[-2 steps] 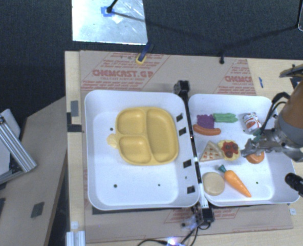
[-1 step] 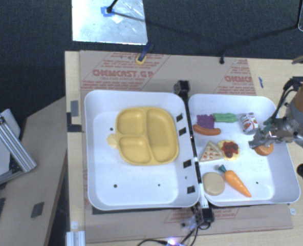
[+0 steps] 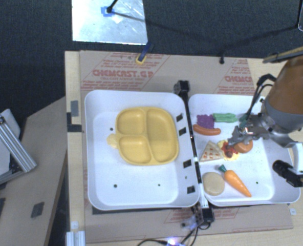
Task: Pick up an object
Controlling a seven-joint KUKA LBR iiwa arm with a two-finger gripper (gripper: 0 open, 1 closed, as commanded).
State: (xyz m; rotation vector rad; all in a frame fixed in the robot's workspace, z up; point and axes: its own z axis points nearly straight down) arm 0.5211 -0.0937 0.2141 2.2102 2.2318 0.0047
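Observation:
My gripper (image 3: 238, 139) reaches in from the right and hangs low over the middle of the right bin (image 3: 282, 188). Directly under it lies a red and orange toy food piece (image 3: 242, 148), partly covered by the gripper. A pizza slice (image 3: 210, 151) lies just left of that piece. Behind are a sausage (image 3: 207, 130), purple grapes (image 3: 205, 121) and a green piece (image 3: 224, 117). In front lie a carrot (image 3: 236, 181) and a round beige bun (image 3: 213, 183).
The left bin (image 3: 98, 183) holds a yellow divided plate (image 3: 144, 136). A black divider with clips (image 3: 188, 137) runs between the bins. The arm's grey body and orange band (image 3: 295, 94) overhang the right bin's far right side.

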